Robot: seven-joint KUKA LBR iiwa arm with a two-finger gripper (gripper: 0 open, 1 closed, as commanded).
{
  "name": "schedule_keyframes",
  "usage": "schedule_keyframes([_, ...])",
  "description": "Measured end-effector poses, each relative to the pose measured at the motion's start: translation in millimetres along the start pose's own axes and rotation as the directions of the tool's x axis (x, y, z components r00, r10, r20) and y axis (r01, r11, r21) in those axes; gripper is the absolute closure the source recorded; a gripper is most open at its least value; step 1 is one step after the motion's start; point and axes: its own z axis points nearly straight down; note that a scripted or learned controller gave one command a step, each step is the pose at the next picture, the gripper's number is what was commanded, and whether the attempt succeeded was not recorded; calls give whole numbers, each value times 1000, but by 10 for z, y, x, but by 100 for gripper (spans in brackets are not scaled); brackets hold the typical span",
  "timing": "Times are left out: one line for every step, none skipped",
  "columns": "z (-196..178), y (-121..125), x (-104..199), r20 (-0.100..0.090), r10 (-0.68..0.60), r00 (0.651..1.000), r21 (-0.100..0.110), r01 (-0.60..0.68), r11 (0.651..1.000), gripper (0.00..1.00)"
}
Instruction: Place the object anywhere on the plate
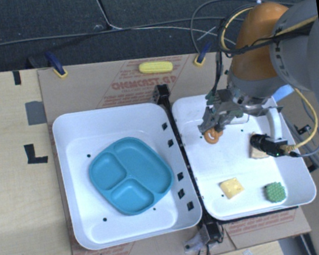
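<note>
One blue plate (131,175), one orange ring (212,137), one yellow block (232,187).

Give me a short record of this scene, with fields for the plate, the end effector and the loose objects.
plate: blue plastic divided plate, in the left white bin, nothing on it
end effector: over the right white bin, upper left part
near end effector: small orange ring-shaped object, just below it
loose objects: yellow block, green round object
outside bins: yellow oblong object on cardboard

The grey arm (288,33) is reached in from the far right, and the gripper (212,127) is pointed down and to the left.
</note>
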Motion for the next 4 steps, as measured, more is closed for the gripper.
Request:
schedule_keyframes([-128, -85, 556, -1, -2, 1000, -1, 2, 1000, 100])
schedule_keyframes([-161, -63, 1160, 0, -2, 1000, -1, 2, 1000, 100])
schedule_keyframes([-233, -168, 1668, 0, -2, 1000, 0, 2, 1000, 100])
schedule_keyframes([-110, -315, 1856, 2, 2, 1000, 2, -2, 1000, 100])
